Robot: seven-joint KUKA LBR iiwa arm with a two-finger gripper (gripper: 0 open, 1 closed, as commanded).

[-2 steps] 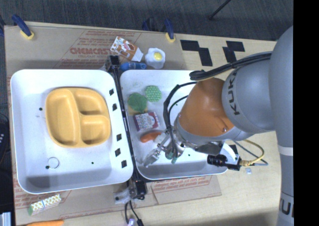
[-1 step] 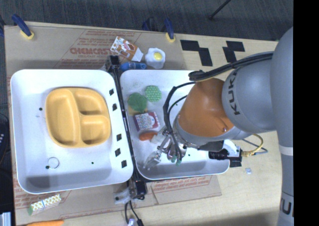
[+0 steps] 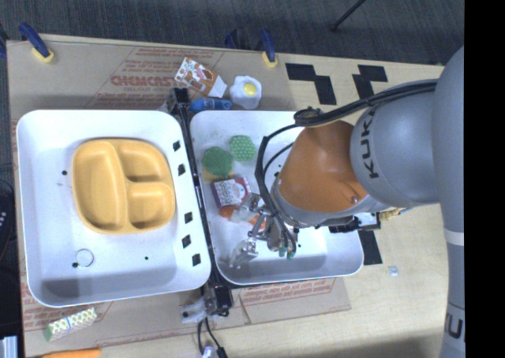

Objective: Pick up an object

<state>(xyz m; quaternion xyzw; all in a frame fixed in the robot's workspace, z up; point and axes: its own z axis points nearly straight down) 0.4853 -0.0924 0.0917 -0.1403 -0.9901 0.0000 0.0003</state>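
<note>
A: Arm [image 3: 394, 151] first. Grey, orange band, comes in from the right and covers most of the right bin [image 3: 347, 258].

B: And the left bin [image 3: 39, 191]?

A: Holds a yellow tray [image 3: 122, 183] w/ compartments. Nothing else of note in it; arm's nowhere near.

B: Gripper?

A: Gripper [image 3: 272, 238] is low in the right bin, near its front wall, pointing down. Wrist and cables clutter it, so whether it's apart or together, can't tell. Can't see anything between the tips either.

B: So what's nearest to grab?

A: Red packet [image 3: 231, 191], just beside the gripper, up and to the view's left of it. Long axis is hard to judge, partly hidden. An orange bit [image 3: 227, 211] sits at the packet's lower edge, closer still. Something pale [image 3: 243, 252] lies just left of the tips; can't id it.

B: Further off?

A: Green disc [image 3: 217, 161] and green ball [image 3: 242, 146], both beyond the packet toward the bin's back wall.

B: Verdict?

A: Pick not done yet, I'd say. Likely needs a short shift left and back to get over the packet.
</note>
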